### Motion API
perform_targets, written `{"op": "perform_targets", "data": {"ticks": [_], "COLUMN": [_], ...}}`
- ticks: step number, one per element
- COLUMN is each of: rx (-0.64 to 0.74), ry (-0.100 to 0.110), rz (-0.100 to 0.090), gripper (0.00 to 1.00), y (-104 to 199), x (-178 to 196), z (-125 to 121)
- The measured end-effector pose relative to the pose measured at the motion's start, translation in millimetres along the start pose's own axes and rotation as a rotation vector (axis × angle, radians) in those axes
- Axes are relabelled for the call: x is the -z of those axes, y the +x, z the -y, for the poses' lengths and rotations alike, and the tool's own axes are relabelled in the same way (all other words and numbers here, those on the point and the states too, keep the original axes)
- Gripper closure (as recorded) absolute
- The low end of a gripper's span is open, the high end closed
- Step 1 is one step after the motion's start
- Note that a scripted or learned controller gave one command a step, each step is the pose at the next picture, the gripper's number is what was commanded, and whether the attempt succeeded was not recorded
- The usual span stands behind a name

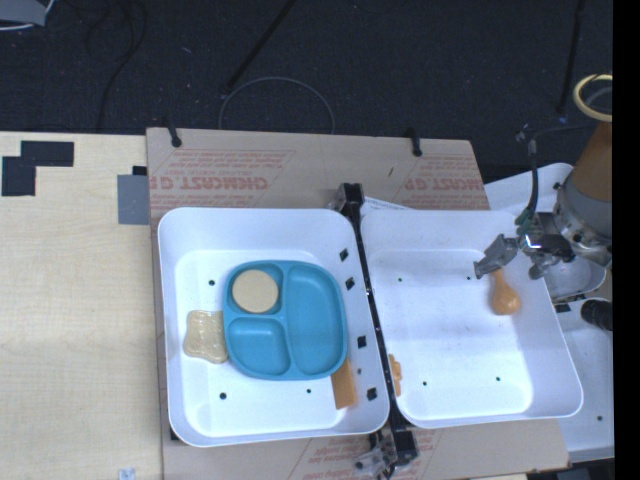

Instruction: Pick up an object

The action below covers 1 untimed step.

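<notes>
Gripper (520, 253) sat over the right bin's (440, 408) far right corner, fingers spread apart, nothing between them. One finger (494, 259) reached left and down, its dark tip over the bin floor; the other side was a cluttered grey mass near the bin's right wall, hard to read in detail.

Small orange object (503, 297) lay on the right bin's floor, just below and slightly right of the left finger tip. Its narrow upper end pointed toward the gripper, close beneath it; contact could not be judged. It was not clasped.

Arm (595, 168) entered from the right, orange band above the grey wrist.

Another small orange piece (396, 373) rested against the right bin's left wall, near the divider between bins.

Left bin (190, 418) held a blue compartment tray (290, 320), lying flat. A round tan disc (254, 290) sat in the tray's upper left compartment. A pale yellowish sponge-like piece (205, 336) lay on the bin floor touching the tray's left edge. An orange-brown strip (343, 386) lay at the tray's lower right corner.

Both bins rested on a cardboard sheet (300, 173) over the bench.
</notes>
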State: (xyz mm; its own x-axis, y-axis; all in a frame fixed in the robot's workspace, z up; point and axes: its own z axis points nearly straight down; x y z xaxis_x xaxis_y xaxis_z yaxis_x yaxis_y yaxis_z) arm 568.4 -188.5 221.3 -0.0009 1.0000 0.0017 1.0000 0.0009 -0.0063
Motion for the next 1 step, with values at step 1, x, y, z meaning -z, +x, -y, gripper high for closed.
{"op": "perform_targets", "data": {"ticks": [1], "rx": [-0.001], "ry": [0.0], "rz": [0.0], "gripper": [0.0], "y": [-0.8], "x": [-43.2], "z": [0.1]}}
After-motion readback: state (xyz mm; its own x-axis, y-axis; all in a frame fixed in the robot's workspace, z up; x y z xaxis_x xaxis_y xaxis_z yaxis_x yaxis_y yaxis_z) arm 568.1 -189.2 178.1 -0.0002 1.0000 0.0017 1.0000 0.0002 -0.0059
